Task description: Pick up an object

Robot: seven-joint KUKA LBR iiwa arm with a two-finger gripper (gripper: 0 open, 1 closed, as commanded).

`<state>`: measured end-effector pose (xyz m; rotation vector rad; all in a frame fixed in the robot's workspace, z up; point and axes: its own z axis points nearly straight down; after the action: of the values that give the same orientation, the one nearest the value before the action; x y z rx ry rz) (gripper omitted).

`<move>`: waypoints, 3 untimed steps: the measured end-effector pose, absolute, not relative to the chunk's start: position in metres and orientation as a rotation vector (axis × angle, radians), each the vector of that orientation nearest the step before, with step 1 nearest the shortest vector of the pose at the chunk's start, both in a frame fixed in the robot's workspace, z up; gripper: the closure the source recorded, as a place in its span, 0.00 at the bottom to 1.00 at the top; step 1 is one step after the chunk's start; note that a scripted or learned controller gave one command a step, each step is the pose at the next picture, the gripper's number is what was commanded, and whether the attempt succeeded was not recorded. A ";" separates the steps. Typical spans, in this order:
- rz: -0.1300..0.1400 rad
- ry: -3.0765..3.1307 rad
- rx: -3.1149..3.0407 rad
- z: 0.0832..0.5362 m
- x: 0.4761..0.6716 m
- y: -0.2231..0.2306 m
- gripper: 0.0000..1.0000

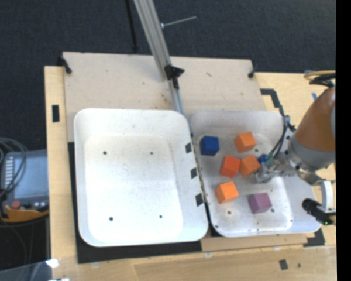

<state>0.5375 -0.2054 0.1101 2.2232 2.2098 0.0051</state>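
The right bin (240,230) holds a blue cube (209,145), several orange cubes (245,141) (230,165) (249,165) (226,191) and a purple cube (260,202). My gripper (264,173) reaches in from the right and hangs low at the bin's right side, just right of the orange cube in the middle and above the purple one. Nothing shows between its fingers.
The left bin (82,157) sits beside the right one. A metal pole (155,37) slants up from the back of the bins. A grey device with cables (20,183) lies off the bench's left edge.
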 end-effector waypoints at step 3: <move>0.007 2.220 2.209 0.289 0.531 -0.203 1.00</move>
<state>0.5309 -0.2026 0.2890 2.2095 2.2202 0.0067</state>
